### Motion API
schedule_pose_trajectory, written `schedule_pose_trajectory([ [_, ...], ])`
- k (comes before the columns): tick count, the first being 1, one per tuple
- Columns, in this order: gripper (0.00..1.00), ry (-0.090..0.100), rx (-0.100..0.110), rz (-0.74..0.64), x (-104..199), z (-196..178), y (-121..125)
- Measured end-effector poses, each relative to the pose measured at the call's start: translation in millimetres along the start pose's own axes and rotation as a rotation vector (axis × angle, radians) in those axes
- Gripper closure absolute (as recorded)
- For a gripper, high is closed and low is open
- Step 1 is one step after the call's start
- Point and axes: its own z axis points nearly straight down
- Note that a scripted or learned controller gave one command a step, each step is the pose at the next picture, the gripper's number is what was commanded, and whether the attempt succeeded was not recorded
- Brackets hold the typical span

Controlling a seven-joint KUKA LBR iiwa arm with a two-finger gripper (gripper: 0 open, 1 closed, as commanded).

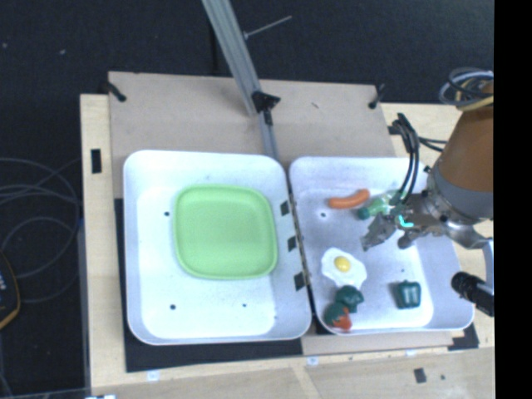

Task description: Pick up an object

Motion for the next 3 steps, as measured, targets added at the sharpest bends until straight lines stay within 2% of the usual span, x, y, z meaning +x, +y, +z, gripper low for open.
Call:
schedule_pose_trajectory([
  [1,0.00,0.000,0.000,0.000,0.0,0.0,0.0],
  [2,0.00,0.000,0.005,0.001,3.2,58.9,5.8],
  [3,0.00,0.000,0.005,0.001,0.1,103.0,-0.8],
])
